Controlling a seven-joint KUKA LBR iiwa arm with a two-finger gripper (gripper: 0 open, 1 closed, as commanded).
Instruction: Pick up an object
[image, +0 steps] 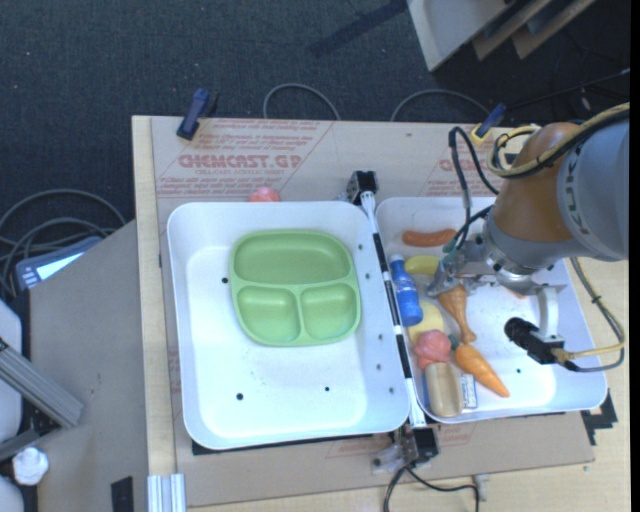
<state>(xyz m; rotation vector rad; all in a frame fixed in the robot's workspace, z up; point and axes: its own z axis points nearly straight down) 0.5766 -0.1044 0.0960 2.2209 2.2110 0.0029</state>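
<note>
- Two shallow white bins side by side on a bench, seen from above at a slant: left bin (280, 392) holding a green divided plate (296, 285), right bin (550, 390) crowded with toy food along its left side.
- Grey arm (600, 190) reaching in from the right, with the gripper (447, 275) low over the upper middle of the right bin, near the wall between the bins.
- Gripper state, released or clenched: impossible to tell. Nothing visibly grasped.
- Likeliest target, as a judgement: pale orange cone (457, 308), lying just below the gripper, perhaps touching it.
- Packed close around it: yellow piece (422, 265), blue bottle (405, 292), pink round piece (432, 346), orange carrot (482, 370) and tan bottle (442, 390). Red pepper (430, 238) near the top wall.
- Risks from here: slipping off the tapered cone on closing; pushing the yellow piece or blue bottle aside instead of gripping; pinching two pieces at once; knocking the dividing wall, close on the left.
- Open room: bare floor across the right half of the right bin, and all around the plate in the left bin. Straight up judged the clearest way out.
</note>
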